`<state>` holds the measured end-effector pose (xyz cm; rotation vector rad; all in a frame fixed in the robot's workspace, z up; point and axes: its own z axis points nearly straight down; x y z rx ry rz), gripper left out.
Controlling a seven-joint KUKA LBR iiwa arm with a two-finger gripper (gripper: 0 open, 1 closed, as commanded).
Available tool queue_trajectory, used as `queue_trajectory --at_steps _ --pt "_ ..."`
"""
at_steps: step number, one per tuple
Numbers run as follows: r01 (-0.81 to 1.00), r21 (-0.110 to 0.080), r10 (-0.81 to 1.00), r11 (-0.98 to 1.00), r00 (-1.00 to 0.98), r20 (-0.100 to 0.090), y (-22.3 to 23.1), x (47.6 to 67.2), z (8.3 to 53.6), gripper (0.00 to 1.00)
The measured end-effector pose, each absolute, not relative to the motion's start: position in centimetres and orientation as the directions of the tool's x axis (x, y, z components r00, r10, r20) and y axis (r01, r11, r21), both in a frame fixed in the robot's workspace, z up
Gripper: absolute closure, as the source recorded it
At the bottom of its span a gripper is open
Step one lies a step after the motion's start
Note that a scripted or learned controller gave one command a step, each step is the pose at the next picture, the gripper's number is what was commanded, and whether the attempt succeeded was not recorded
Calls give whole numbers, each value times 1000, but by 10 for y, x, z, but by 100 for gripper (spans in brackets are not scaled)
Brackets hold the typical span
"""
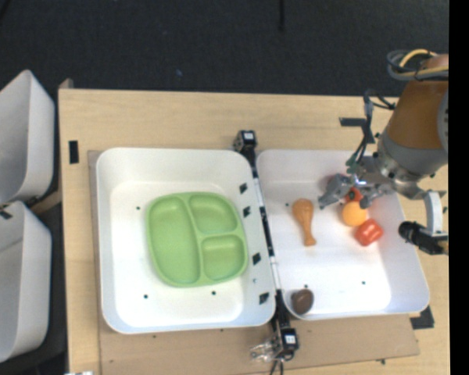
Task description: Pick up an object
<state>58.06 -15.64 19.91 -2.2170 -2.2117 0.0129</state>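
Observation:
In the right bin point(328, 276) lie a tan toy drumstick point(303, 220), an orange round fruit point(354, 213), a red piece point(367, 233) just below and right of the fruit, and a small brown round object point(301, 301) at the bin's near left corner. My gripper point(350, 191) hangs low over the bin's far right part, directly above the orange fruit's upper edge, with the arm's orange band point(416, 119) behind it. Whether the gripper touches the fruit is unclear.
The left bin point(125, 178) holds a green divided plate point(195, 237). A ridge with black clips point(259, 225) separates the two bins. White containers point(16, 139) stand off the bench at the far left.

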Motion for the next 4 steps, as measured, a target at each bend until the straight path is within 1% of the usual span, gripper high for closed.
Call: queue_trajectory --at_steps 1,3,4 --pt "1000 1 1000 1 -1 -1 -156 584 207 0" --pt "1000 -2 1000 -2 2 -2 -150 586 98 0" --pt "1000 4 1000 -7 7 -2 -151 588 112 100"
